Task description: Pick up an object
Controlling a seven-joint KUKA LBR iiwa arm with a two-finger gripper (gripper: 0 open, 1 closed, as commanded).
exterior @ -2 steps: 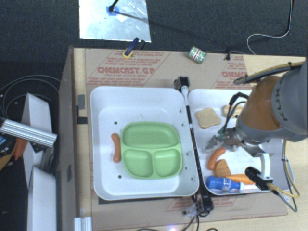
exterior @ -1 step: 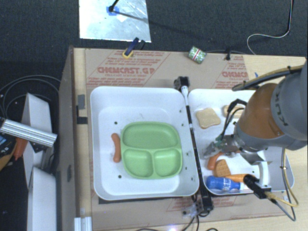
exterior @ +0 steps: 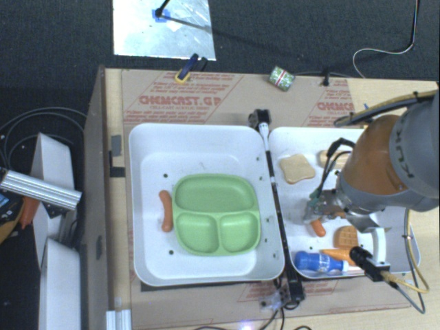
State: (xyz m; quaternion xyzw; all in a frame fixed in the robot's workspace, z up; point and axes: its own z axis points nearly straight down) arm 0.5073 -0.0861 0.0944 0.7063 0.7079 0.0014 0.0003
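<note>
Looming largest, the arm lowers its end effector over the right bin, just above a small orange piece; its opening I cannot tell. Next: descend, close, lift.

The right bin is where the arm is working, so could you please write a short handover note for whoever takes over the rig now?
Gripper: low in the right bin, just above the small orange piece; open or shut cannot be told, and nothing is seen held.
Right bin also holds a toast slice, a round cookie, a carrot and a blue bottle along the near edge.
Left bin: green divided tray with a sausage lying beside it.
Done: approach only. Left: grasp an object and lift it.
</note>
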